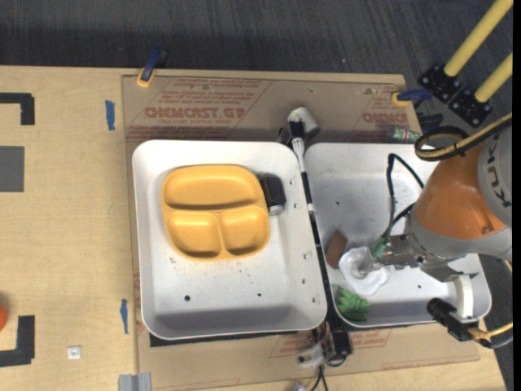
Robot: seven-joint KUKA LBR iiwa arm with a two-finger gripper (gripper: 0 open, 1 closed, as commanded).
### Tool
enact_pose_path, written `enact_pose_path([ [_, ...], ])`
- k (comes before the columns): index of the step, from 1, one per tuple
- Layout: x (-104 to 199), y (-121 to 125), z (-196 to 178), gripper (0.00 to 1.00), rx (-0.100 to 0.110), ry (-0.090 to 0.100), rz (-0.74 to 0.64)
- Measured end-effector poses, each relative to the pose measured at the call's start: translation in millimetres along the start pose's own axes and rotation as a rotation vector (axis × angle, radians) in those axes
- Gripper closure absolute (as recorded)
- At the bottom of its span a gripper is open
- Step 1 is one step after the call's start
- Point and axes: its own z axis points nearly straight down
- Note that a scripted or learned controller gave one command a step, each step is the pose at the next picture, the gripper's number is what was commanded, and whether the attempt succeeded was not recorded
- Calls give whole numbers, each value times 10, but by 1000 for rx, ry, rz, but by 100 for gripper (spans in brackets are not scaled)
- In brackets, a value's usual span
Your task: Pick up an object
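Gripper (376,259) low in right bin (456,163), fingers' state unclear, touching hazy clear object (363,272)

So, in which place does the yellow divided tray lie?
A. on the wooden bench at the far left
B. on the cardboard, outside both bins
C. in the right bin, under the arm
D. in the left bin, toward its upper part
D: the yellow divided tray rests inside the left bin, in its upper half, with a small black object at its right edge.
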Motion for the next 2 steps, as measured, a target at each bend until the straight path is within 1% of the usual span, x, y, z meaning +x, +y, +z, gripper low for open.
enact_pose_path([
  [1,0,-5,6,0,1,0,0],
  [2,-308,539,-496,0,5,-2,121],
])
